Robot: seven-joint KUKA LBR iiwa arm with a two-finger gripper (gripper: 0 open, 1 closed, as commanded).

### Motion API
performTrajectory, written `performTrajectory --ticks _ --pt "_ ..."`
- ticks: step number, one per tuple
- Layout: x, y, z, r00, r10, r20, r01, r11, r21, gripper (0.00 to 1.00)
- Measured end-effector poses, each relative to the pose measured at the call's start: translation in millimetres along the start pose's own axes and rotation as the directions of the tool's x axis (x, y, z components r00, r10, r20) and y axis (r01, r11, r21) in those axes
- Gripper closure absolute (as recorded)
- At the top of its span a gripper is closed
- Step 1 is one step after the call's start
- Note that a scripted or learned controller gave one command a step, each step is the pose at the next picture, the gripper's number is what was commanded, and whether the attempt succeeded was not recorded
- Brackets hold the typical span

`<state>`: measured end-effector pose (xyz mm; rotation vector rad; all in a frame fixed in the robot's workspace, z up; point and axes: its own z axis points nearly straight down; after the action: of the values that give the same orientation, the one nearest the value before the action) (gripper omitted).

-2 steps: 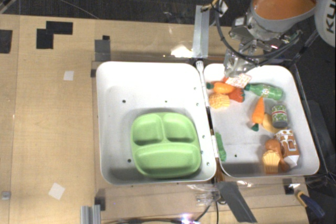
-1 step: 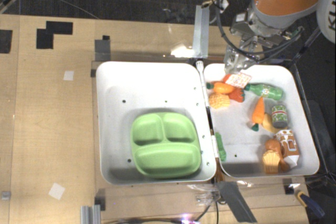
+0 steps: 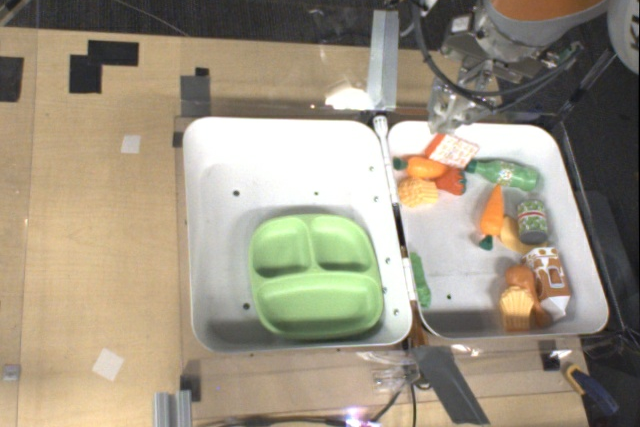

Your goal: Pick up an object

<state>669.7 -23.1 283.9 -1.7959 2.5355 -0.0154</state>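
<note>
My gripper hangs over the back edge of the right bin, just above a red and white box. Nothing shows in its grasp. Beside the box lie an orange fruit and a yellow corn cob. A green bottle lies to the box's right. Further forward are a carrot, a small can, a brown carton and a muffin.
The left bin holds a green compartment plate. A green piece lies against the divider between the bins. A metal post stands behind the bins, and cables hang near the wrist.
</note>
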Motion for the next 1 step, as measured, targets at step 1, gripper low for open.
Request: performTrajectory --ticks 1 --pt "-2.5 -1.7 -13.5 1.0 0.003 0.007 -0.003 1.0 0.009 1.0"
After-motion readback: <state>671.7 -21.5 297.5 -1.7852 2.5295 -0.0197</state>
